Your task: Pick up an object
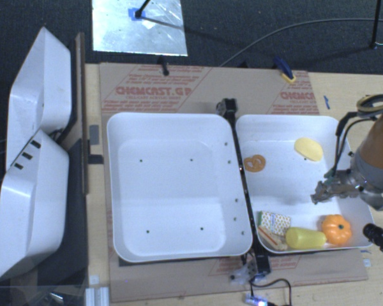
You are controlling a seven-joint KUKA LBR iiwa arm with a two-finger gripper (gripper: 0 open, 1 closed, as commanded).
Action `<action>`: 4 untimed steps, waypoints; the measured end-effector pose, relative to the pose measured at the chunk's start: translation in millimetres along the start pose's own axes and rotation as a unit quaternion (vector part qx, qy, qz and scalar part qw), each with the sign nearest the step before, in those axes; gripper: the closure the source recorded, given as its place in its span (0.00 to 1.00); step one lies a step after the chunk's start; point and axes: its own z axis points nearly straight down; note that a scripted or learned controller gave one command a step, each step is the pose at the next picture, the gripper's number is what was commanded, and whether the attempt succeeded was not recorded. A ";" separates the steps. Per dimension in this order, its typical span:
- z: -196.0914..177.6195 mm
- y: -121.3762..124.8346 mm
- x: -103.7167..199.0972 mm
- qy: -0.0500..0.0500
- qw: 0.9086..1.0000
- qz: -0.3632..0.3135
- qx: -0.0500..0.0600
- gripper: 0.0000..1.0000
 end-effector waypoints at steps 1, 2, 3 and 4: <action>-61.8 1.1 -5.3 0.000 1.000 0.000 -0.001 1.00; -125.0 2.5 -5.7 0.000 1.000 0.000 -0.001 1.00; -109.7 19.7 44.2 0.001 1.000 -0.002 0.002 1.00; -100.9 28.0 104.4 0.001 1.000 -0.002 0.002 1.00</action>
